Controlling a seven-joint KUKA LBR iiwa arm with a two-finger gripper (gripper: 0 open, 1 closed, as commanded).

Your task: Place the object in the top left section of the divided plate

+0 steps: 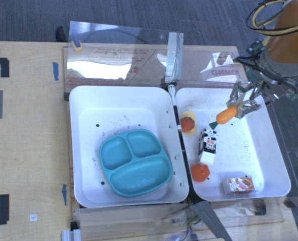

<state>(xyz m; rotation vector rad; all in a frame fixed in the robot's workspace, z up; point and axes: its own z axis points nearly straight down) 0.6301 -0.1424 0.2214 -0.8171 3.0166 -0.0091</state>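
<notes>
A blue divided plate [134, 162] lies in the left white bin [83, 104]. Its top left section [115, 152] holds nothing. My gripper [238, 106] hangs over the upper part of the right bin [269, 149], shut on the end of an orange toy carrot [225, 116]. The carrot slants down to the left, and its green tip points toward the bin's middle. The carrot looks lifted off the bin floor.
The right bin also holds a red and yellow fruit [188, 123] by the divider, a cow-patterned carton [208, 145], an orange ball [200, 172] and a small box [237, 185]. A clear panel [118, 59] stands behind the bins.
</notes>
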